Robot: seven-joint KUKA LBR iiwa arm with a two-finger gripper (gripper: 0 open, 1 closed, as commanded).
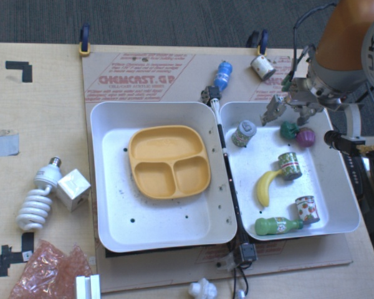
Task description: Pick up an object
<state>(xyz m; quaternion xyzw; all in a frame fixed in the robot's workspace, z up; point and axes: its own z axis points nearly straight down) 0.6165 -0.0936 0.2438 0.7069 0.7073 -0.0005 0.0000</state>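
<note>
Lying nearest, at the desk's front edge: pink crinkled wrap, then a spiral bulb touching a white cube.

Sitting in the left bin: a yellow divided tray, roughly centred.

Lying along the right bin's near wall: a green bottle, on its side, cap pointing right. Standing just beside it, toward the right wall: a printed can. Curving in mid-bin: a banana, with a green-labelled can touching its upper end, tilted. Standing farther back, near the left wall: a grey jar. Resting near the far right corner: a green lump and a purple ball, touching each other (possibly one toy; hard telling).

Hanging over the far edge of the right bin: the pincer, fingers spreading moderately, gripping nothing, tips poised just above and behind the green lump. Rising behind it to the upper right: the grey arm with its orange band.

Lying beyond the bins on the printed board: a blue bottle and a small white cylinder. Clamping the board's far edge: two blue-and-yellow clips.
</note>
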